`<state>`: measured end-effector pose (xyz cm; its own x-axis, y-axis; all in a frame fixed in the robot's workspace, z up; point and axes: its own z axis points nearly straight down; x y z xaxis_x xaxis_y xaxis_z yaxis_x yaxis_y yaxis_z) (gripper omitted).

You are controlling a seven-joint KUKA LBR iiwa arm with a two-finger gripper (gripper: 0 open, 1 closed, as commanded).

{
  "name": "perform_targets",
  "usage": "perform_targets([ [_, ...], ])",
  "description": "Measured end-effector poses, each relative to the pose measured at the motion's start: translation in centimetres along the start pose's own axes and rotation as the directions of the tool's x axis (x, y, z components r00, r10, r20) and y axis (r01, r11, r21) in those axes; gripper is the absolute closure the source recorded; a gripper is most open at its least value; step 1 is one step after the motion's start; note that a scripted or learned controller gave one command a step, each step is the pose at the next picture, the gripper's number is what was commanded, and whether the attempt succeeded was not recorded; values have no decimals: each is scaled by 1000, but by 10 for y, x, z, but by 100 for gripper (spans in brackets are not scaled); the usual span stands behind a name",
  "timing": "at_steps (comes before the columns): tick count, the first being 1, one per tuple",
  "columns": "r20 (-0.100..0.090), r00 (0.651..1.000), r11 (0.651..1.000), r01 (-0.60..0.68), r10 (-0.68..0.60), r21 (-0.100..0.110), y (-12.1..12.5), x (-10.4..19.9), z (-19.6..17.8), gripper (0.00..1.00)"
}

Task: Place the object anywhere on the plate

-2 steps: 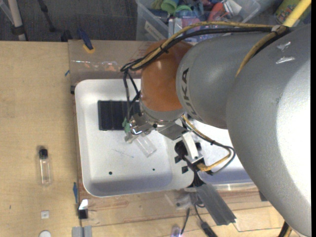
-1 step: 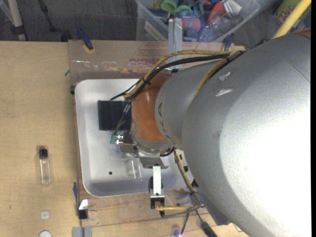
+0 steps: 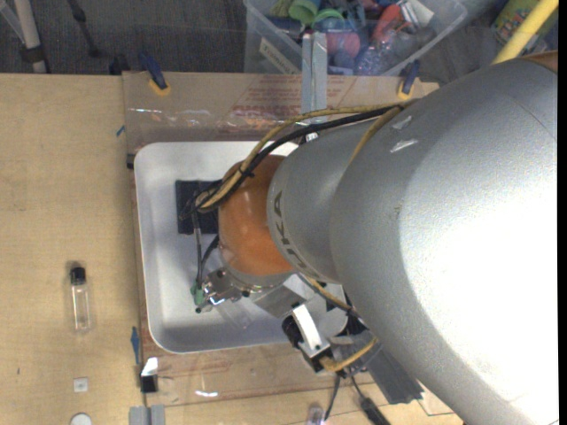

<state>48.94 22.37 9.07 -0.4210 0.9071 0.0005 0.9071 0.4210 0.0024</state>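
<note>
Most of the view is taken up by the grey arm (image 3: 425, 211), so not much open room is left over the white bin (image 3: 142, 237). The bin's left rim and near-left corner can be seen, plus a strip of bare floor along its left side. The gripper (image 3: 211, 292) is set low near the bin's near-left part, and whether it's wide, narrow or holding anything can't be told, tbh. A black flat shape (image 3: 189, 204) is seen on the bin floor towards the far left, half covered by the orange band (image 3: 252, 233). Whether that's the plate or the object can't be told. Out on the bench (image 3: 53, 193) to the left, a small glass vial (image 3: 80, 297) is lying well apart from the bin.
</note>
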Motion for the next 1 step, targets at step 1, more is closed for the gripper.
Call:
perform_targets([
  [1,0,911,911,412,-412,2,-29,-39,-143,100],
])
